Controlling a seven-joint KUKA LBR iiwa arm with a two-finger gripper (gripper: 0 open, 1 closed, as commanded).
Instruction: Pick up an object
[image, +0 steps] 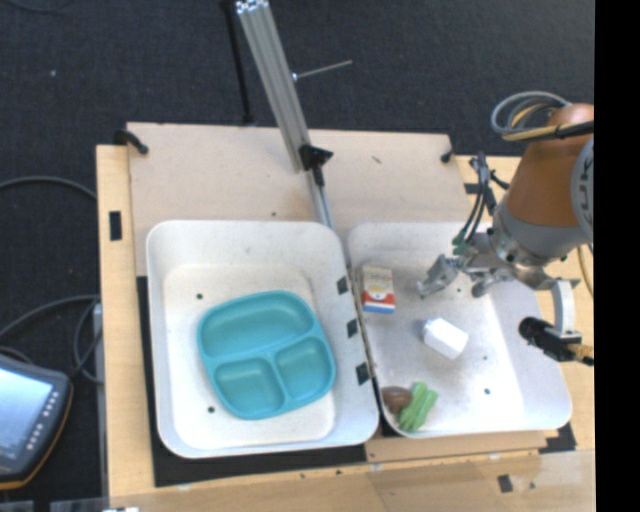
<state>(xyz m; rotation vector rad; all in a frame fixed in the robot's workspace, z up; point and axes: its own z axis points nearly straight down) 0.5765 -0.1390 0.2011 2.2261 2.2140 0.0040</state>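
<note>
You are looking down on two white bins side by side on a wooden bench (230, 170). The left bin (170, 250) holds a teal divided tray (265, 352) with three compartments, lying flat near the middle.

The right bin (530, 390) holds the loose things. A small carton (377, 289), white with red and blue print, lies near the bin's left wall in the upper part. A white block (444, 336) lies tilted near the centre of the bin, well apart from the carton. At the lower left corner, a green object (420, 407) lies just beside a brown rounded object (397, 399); the two appear to touch.

The arm (545, 190) reaches in from the right, its orange band above the grey wrist. The gripper (459, 277) hangs over the upper part of the right bin, to the right of the carton and above the white block in the view. Its two fingers (435, 276) stand apart, with nothing between them. None of the objects touches the gripper.

A slanted aluminium bar (280, 85) crosses the top of the view, ending above the gap between the bins.
</note>
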